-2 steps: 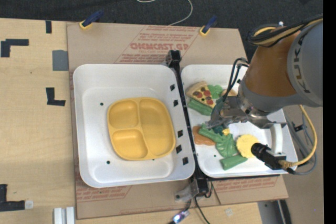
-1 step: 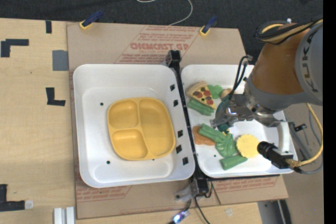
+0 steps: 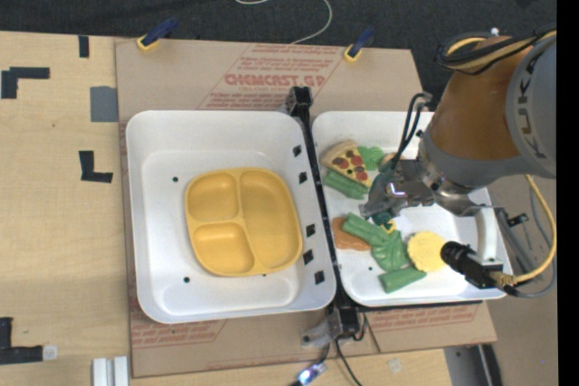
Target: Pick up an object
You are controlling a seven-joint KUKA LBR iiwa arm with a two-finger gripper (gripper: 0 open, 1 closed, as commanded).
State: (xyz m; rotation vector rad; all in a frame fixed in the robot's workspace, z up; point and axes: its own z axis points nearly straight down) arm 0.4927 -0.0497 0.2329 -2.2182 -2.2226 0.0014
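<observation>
A yellow divided plate sits in the left bin. In the right bin, a pizza slice, green toys and a yellow round piece lie clustered beneath the gripper; whether its fingers are apart or together cannot be told.

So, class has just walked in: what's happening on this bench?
A grey and orange robot arm reaches into the right bin, its claw low over a pile of toy food: a pizza slice, green pieces and a yellow piece. A yellow divided plate lies in the left bin.
</observation>
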